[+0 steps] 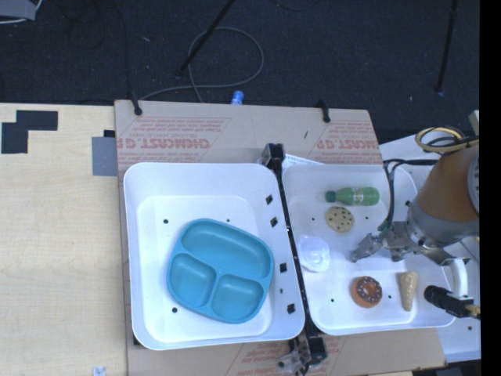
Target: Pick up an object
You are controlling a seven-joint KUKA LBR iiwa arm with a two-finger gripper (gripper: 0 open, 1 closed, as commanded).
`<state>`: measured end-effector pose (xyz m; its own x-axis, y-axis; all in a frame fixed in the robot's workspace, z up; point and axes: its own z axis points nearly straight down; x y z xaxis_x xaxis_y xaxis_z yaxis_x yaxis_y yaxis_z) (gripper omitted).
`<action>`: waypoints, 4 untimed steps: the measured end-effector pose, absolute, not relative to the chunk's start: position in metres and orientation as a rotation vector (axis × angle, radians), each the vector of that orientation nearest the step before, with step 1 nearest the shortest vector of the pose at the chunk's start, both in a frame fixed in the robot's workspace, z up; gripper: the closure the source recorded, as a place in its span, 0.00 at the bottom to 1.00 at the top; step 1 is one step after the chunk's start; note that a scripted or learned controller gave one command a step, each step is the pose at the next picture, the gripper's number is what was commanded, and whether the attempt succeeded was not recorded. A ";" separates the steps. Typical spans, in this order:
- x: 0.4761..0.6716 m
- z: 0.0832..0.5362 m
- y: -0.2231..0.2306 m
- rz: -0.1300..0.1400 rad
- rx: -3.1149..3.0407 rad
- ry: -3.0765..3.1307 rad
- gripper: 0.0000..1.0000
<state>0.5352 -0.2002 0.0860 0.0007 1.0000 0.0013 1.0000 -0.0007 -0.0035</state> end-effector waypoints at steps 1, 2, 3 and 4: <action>0.536 0.098 -0.202 0.002 -2.224 -2.217 1.00; 0.538 0.160 -0.198 -0.001 -2.221 -2.224 1.00; 0.543 0.221 -0.194 -0.002 -2.221 -2.225 1.00; 0.543 0.279 -0.186 -0.002 -2.221 -2.226 1.00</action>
